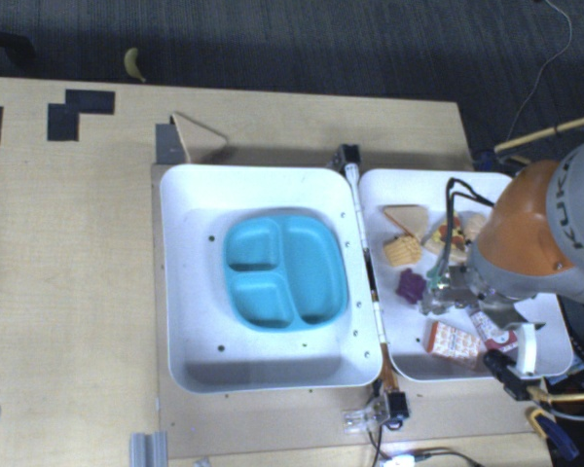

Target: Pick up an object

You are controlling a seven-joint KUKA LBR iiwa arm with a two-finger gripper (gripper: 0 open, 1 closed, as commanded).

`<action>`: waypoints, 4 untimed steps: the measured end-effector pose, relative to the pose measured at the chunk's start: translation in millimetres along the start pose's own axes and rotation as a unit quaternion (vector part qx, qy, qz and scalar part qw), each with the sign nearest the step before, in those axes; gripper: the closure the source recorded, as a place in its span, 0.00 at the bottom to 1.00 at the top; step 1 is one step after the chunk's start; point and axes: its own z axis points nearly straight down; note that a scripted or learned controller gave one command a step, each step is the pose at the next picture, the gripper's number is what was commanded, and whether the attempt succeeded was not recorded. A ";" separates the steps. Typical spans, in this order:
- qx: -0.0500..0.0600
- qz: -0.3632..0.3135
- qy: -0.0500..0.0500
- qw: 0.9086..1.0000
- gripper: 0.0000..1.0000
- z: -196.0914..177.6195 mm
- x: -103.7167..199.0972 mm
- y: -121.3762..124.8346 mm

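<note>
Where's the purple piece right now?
In the camera view, the purple piece lies in the right bin, near its left wall, just below the tan waffle-like piece and left of the gripper.

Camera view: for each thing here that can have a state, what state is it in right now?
Blue divided tray: flat in the left bin, compartments bare.
Purple piece: loose in the right bin, beside the hand.
Waffle piece: lying loose.
Tan wedge: lying loose near the bin's far wall.
Red packet: lying flat.
Hand: low over the right bin.
</note>
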 end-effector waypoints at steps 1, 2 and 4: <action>0.000 0.000 0.000 1.000 0.00 0.1 0.0 -0.1; -0.001 -0.001 0.001 1.000 1.00 -10.4 0.9 1.5; -0.003 -0.003 0.001 1.000 1.00 -20.9 1.7 3.1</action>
